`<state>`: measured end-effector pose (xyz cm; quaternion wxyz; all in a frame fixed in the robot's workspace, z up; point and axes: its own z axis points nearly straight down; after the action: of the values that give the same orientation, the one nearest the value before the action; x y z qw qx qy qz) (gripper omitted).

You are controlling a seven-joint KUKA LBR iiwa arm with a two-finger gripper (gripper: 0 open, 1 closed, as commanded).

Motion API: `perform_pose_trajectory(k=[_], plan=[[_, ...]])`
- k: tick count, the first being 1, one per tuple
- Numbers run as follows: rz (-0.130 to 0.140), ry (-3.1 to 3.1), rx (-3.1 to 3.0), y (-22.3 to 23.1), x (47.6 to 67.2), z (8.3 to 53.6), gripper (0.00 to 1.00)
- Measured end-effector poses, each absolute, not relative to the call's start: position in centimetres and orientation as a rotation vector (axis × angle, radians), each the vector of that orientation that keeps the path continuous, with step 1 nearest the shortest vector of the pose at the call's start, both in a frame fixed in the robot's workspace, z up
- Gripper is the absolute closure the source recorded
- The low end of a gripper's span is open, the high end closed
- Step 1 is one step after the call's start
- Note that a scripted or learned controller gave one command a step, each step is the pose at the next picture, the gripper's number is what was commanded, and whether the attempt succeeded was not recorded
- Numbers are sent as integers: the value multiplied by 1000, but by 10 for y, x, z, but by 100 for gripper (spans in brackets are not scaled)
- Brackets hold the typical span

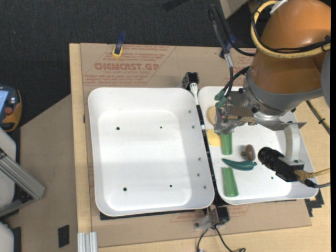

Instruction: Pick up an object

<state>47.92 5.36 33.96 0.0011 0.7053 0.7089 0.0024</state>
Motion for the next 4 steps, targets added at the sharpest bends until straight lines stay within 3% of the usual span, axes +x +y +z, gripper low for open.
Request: perform_pose_trajectory(k=[1,2,3,4], plan=[[-7,2217,2230,0,479,306,100],[6,2225,2214,42,512,323,100],[-9,2224,2227,37,487,272,100],[13,2220,2214,47,486,355,100]])
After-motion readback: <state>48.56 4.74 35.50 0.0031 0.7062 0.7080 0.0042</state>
